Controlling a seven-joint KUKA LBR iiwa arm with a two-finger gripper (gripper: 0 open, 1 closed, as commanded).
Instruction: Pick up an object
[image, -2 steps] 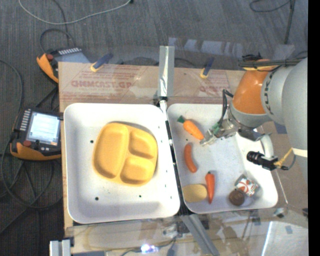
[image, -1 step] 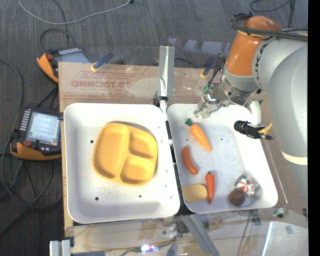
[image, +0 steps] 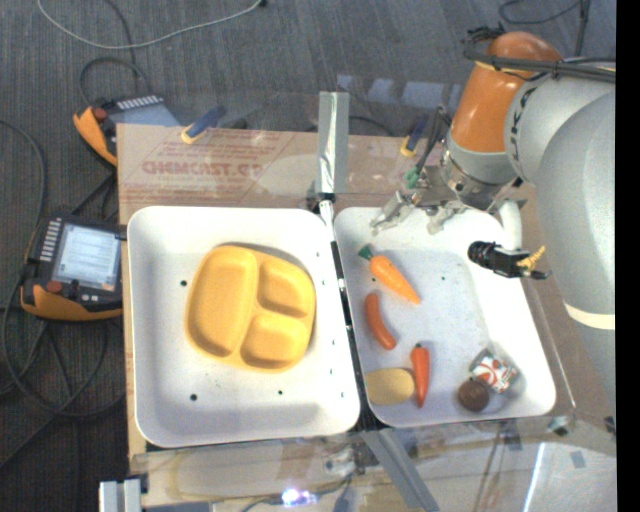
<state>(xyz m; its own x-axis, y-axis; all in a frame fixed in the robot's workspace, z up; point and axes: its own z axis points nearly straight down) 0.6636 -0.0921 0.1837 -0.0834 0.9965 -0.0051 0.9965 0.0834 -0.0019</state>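
Nearest the camera in the right bin (image: 540, 400) lay a potato (image: 390, 385), with a red pepper (image: 421, 372) just beside it and a brown ball (image: 474, 395) touching a small red-and-white packet (image: 494, 372) toward the bin's near right corner. Farther back sat a sausage (image: 379, 320), then a carrot (image: 392, 277) with its green top pointing to the bin's far left corner. Left of this bin, the other bin (image: 160, 400) held a yellow divided tray (image: 252, 306). Over the right bin's far edge hung the gripper (image: 414, 213), fingers spread apart and grasping nothing, well apart from the carrot.
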